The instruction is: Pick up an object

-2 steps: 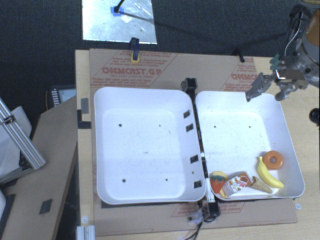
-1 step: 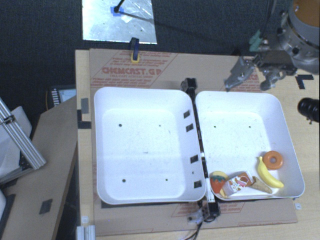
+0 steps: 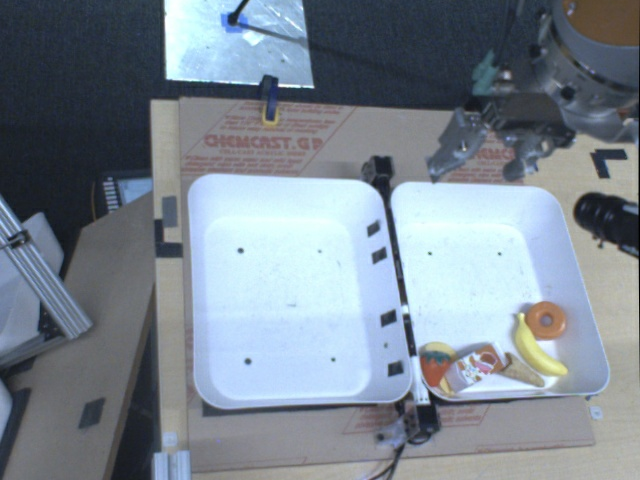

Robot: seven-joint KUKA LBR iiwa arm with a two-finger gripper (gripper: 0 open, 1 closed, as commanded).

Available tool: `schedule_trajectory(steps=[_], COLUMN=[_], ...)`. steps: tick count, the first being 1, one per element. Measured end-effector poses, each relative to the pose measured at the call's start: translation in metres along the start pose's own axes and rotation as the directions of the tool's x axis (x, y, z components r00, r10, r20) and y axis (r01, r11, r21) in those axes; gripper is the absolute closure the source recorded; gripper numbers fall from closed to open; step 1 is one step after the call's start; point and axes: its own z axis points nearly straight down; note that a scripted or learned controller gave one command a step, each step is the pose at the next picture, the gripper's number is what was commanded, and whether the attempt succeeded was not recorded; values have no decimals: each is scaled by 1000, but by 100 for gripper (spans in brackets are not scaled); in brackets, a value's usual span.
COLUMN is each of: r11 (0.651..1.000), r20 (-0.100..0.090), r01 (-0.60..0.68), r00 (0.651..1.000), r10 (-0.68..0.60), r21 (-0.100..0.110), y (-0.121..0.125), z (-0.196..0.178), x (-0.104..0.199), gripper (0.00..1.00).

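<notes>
Two white bins are set side by side. Above the right bin's far rim the gripper is held, fingers spread, nothing between them. Clustered in that bin's near corner — a banana, a doughnut, a tomato.

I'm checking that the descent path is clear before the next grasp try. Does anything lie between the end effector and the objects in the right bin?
Nothing visible does. The end effector hangs above the right bin's far rim, and bare floor separates it from the banana and other items in the near corner.
</notes>
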Motion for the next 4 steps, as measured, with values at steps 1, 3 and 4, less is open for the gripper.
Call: schedule_trajectory(steps=[1, 3, 4], r11=[1000, 1000, 1000], r20=[0, -1, 4], r01=[-1, -1, -10], r00=[1000, 1000, 1000], r10=[1, 1, 10], r21=[2, 3, 8], y=[0, 1, 1], z=[1, 2, 56], x=[32, 138, 96], gripper=[0, 0, 0])
